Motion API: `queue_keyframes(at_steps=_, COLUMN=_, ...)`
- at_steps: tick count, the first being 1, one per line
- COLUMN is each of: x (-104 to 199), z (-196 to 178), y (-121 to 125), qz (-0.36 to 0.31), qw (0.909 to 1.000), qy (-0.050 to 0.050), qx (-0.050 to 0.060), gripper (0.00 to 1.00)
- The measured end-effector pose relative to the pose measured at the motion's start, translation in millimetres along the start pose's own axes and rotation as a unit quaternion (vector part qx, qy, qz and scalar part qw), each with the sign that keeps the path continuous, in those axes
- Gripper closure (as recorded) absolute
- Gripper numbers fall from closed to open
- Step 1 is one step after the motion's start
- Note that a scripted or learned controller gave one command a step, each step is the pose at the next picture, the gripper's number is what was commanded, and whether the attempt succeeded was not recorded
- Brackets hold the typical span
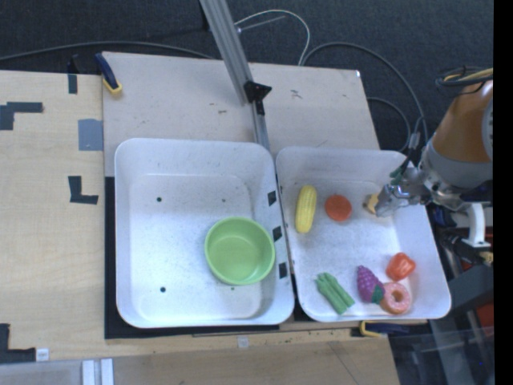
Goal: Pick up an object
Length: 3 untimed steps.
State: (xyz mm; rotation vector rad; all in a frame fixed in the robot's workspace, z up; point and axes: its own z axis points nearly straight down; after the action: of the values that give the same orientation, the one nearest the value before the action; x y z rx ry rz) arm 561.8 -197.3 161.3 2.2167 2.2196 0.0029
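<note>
My gripper (383,202) hangs low over the right bin (353,160), close to its right wall, with the grey wrist and orange band behind it. A small yellowish thing (370,205) lies right at the gripper's left tip; I cannot tell whether it is held. Further left in that bin are a yellow corn cob (305,208) and a round orange-red fruit (338,208). Along the front lie a green vegetable (334,292), purple grapes (366,281), a pink donut (396,297) and a red pepper (401,265).
The left bin (160,167) holds a green bowl (239,250) near its front right. A metal pole (232,42) slants in from the top down to the seam between the bins. Cables loop behind the right bin.
</note>
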Motion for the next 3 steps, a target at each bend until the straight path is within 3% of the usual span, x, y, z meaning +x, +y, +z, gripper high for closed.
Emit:
queue_keyframes(at_steps=2, x=-8.9, z=-99.2, y=3.2, qz=0.0, qw=1.0, qy=0.0, qx=0.0, gripper=1.0)
queue_keyframes(at_steps=3, x=47.8, z=-104.2, y=3.4, qz=-0.003, qw=1.0, qy=0.002, qx=0.002, gripper=1.0)
